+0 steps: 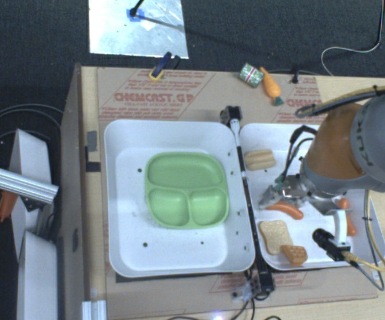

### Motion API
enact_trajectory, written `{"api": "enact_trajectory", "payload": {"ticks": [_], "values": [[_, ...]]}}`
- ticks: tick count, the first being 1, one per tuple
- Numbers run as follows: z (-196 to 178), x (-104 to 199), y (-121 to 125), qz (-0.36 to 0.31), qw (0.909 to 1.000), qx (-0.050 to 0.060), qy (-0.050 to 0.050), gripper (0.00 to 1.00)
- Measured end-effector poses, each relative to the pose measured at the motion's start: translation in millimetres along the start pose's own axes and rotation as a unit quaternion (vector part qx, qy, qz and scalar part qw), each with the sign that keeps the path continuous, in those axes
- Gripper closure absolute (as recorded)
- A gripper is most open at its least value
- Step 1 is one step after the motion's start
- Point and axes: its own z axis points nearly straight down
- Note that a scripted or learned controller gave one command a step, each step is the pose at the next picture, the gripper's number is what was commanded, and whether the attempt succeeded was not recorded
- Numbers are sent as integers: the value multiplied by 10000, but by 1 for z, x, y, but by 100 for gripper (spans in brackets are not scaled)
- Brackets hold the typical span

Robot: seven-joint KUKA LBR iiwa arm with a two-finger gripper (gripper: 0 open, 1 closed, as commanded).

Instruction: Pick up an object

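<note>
Sausage [286, 211] just below gripper [276, 195], right bin [272, 137].

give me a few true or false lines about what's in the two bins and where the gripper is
1. A green divided plate lies in the left bin. True.
2. The gripper is over the left bin. False: it is over the right bin, just above the sausage.
3. A slice of bread lies near the front of the right bin. True.
4. The bread roll sits on the green plate. False: it is in the right bin, near its back.
5. A toy carrot lies on the board behind the bins. True.
</note>
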Motion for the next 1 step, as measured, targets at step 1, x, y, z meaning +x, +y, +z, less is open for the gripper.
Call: {"api": "enact_trajectory", "payload": {"ticks": [1], "values": [[-11,0,1,0,10000,-17,2,100]]}}
